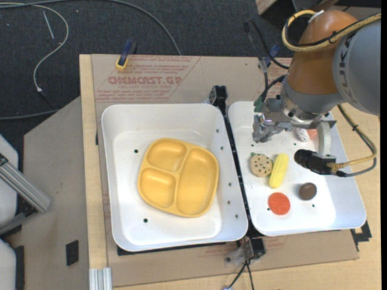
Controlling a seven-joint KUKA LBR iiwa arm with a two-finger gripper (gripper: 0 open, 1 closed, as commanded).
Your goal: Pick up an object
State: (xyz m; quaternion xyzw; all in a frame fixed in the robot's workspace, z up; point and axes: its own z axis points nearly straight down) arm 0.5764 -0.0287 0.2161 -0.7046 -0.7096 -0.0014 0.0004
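Gripper [264,128] hangs over the back of the right bin [347,213], its finger state impossible to tell, while just below it a cookie [260,164], corn cob [279,170], orange slice [279,203] and brown ball [308,191] lie loose.

From my remote seat I see two smooth, glossy white plastic bins [115,125]. The yellow three-compartment plastic tray [179,177] has a soft sheen. Under them lies matt brown cardboard sheet [151,71], printed red. The arm's orange band [320,38] shines glossy.
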